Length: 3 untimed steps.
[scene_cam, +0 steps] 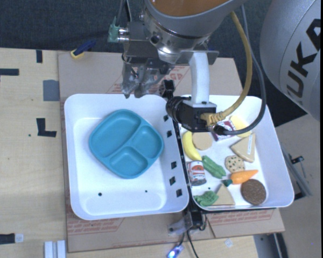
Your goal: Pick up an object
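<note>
The left bin [78, 198] holds one thing: a blue plate [126, 143] with three little sections, lying flat in the middle. It looks like hard plastic, light and stiff, and a bit slippery. It is wide and low, so the only good place to pinch it would be its thin raised edge.

Above the far edge of that bin hangs the gripper [138, 85]. I cannot tell how its jaws stand (they are a dark blur against the cardboard), and nothing shows between them.

The right bin [277, 160] is full of small toy food, all close together. A yellow banana [190, 145] lies by the wall between the bins, with a little can [197, 173] just below it. Further right are a green pea pod [213, 166], an orange carrot [243, 176], a spotted cookie [234, 162] and a round brown cookie [253, 191].

These toys look light and hard, and they should not break. I think the carrot or the pea pod would be easiest to take, pinched across the thin middle. The flat cookies would be hard to get under.
</note>
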Each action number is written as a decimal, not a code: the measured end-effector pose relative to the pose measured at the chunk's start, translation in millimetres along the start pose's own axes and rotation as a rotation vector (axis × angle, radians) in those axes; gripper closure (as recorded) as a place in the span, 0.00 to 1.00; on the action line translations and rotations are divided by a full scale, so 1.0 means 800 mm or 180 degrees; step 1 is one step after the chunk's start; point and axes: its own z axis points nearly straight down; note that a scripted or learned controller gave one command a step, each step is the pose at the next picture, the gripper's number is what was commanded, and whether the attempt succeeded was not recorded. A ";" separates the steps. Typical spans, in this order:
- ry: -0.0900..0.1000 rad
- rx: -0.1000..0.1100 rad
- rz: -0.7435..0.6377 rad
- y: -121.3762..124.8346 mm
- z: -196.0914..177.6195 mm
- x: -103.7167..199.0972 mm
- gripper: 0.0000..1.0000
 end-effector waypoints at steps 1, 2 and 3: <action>-0.0015 0.0024 0.0015 0.000 0.117 -0.003 1.00; -0.0021 0.0046 0.0029 0.057 0.339 -0.046 1.00; 0.0022 -0.0050 0.0004 0.133 0.176 -0.001 1.00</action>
